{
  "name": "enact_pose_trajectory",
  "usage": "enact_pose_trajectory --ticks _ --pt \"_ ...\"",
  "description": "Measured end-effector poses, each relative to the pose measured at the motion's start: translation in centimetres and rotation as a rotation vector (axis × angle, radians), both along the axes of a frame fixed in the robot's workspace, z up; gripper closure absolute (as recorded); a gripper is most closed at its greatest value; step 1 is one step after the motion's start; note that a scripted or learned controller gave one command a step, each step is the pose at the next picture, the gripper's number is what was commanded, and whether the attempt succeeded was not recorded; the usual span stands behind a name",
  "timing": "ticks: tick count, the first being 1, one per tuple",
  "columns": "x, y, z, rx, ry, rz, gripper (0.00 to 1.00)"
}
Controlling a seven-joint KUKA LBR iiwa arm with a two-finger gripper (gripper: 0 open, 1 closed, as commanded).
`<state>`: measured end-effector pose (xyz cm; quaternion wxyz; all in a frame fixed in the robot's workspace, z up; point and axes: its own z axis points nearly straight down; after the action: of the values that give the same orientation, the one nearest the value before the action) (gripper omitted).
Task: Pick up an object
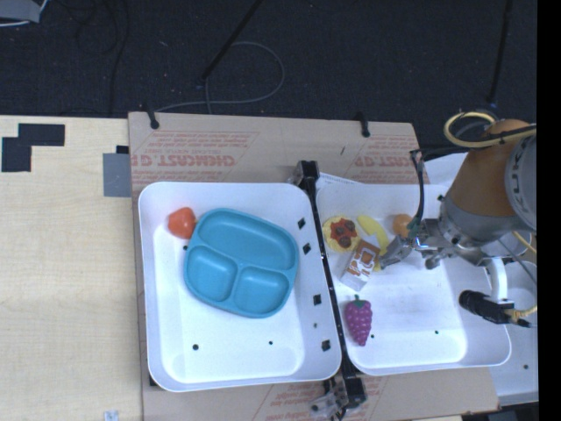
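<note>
Over the right bin (438,345) my gripper (392,254) hangs low at the upper part, tips aimed toward the small carton (362,261), just beside it; I judge that my target. Whether my grip is spread or closed I cannot tell. Purple grapes (358,319) lie nearer the divider; a blue tray (240,262) sits in the left bin (166,340).

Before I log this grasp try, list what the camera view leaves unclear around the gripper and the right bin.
- Gripper: too small and blurred in the camera view to tell how it is set, or whether it touches the small carton.
- Orange object: partly hidden behind the gripper; its kind is unclear.
- Right bin: its right side is covered by the arm.
</note>
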<state>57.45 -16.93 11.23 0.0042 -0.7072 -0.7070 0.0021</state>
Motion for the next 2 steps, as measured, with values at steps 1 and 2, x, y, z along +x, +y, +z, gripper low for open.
enact_pose_trajectory --ticks 1,2 --pt "0.33 -0.21 -0.81 -0.005 -0.016 0.0 0.0" --pt "-0.05 -0.22 -0.41 -0.001 -0.004 -0.004 1.0"
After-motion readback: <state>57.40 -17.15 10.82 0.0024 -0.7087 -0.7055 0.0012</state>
